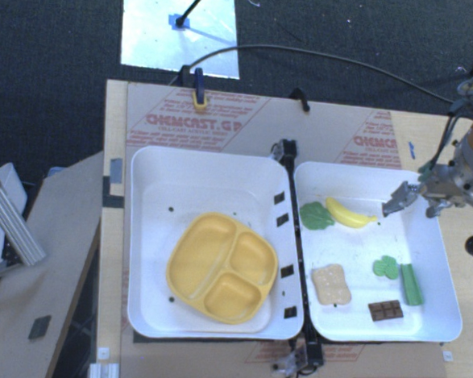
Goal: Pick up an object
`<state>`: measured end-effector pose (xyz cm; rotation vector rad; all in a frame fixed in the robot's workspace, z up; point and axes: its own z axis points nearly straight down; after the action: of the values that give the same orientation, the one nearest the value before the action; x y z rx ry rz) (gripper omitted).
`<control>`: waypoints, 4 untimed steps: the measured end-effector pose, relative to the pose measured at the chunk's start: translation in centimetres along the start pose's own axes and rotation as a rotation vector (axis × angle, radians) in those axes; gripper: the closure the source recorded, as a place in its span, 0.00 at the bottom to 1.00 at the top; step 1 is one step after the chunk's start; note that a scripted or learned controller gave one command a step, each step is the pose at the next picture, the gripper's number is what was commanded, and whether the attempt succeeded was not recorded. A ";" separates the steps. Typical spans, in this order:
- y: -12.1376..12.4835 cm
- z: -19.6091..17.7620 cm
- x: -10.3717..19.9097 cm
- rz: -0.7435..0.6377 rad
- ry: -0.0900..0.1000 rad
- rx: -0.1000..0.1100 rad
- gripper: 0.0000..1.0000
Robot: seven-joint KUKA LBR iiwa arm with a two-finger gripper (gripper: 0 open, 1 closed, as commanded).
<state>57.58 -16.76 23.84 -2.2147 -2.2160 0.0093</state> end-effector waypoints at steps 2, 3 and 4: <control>0.1 5.5 -0.4 -0.001 -0.002 -0.008 0.00; 0.1 11.8 -0.3 -0.001 -0.001 -0.008 0.00; 0.1 15.6 -0.2 -0.001 -0.001 -0.008 0.00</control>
<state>57.51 -16.96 8.25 -2.2183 -2.2219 0.0014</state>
